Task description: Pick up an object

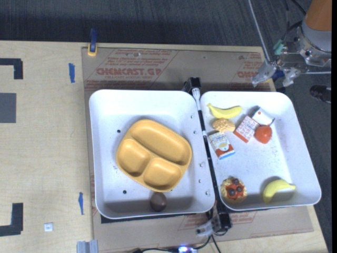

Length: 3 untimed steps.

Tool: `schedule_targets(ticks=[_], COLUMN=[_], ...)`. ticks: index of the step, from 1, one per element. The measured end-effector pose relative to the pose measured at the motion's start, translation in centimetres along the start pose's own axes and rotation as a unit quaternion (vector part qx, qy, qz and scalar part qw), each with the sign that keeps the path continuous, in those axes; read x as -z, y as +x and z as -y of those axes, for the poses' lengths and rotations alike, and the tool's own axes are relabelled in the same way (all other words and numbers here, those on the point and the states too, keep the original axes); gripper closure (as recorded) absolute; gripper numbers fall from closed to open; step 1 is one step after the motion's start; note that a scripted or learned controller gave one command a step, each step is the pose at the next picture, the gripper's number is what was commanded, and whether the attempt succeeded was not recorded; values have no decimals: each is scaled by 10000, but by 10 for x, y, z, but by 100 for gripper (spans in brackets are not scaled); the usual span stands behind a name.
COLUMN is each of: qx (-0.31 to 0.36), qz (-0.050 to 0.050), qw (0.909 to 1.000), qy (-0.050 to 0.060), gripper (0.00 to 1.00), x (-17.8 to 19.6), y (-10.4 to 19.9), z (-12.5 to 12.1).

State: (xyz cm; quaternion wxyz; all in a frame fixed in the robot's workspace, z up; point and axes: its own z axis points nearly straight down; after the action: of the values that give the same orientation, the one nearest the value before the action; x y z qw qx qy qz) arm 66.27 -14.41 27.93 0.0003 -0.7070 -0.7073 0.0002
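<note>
Hovering above the right bin's [310, 179] far corner, the gripper [269, 71] is off the bench surface with nothing between its fingers; can't tell if they're apart or together. Right bin: two bananas [224, 110] [277, 188], a cookie [224, 125], two small cartons [221, 145] [246, 128], a tomato [263, 134], a fruit tart [234, 189]. Left bin [105, 115]: a yellow divided tray [153, 154] mid-bin, a brown ball [158, 201] by the near wall.

The grey arm with the orange band [320, 9] is being cut off by the top and right edges. The printing on the small red-and-white cartons [246, 128] is appearing too small to read.
</note>
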Motion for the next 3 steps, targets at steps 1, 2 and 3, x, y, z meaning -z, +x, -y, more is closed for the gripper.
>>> schedule_targets(ticks=[1,2,3], qx=[0,-1,-7], qz=[7,2,13], qw=[10000,10000,10000], qy=[-21,-17,-41], gripper=[0,0,100], x=[-174,-194,-182], y=[-19,21,20], z=[-5,49,47])
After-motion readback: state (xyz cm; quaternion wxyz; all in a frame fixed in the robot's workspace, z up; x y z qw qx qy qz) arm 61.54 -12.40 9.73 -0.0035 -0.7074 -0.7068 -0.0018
